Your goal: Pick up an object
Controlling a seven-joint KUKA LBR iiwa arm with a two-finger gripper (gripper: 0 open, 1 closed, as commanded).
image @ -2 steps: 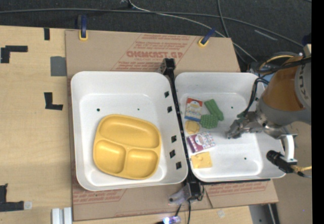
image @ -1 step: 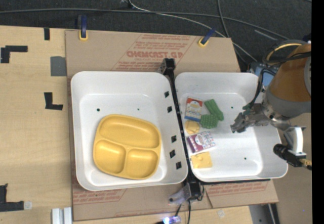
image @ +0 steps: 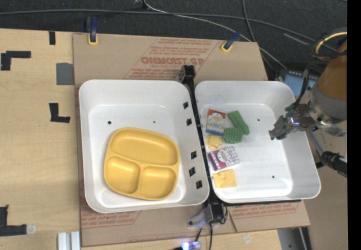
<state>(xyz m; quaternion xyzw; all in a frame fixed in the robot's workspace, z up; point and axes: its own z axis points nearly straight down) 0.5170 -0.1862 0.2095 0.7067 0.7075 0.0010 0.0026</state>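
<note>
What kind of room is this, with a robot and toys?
Probably a robot lab bench: a robot arm reaches over two white bins, cables trail behind, and tape marks dot the table.

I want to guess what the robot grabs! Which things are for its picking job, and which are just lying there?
For the job: gripper; green toy; small carton; purple packet; yellow square; the right bin they lie in.

Just lying about: yellow divided tray in the left bin; black cables.

Single fixed camera above the desk, looking down at a slant, moderately distant, both shallow white plastic bins in frame
</note>
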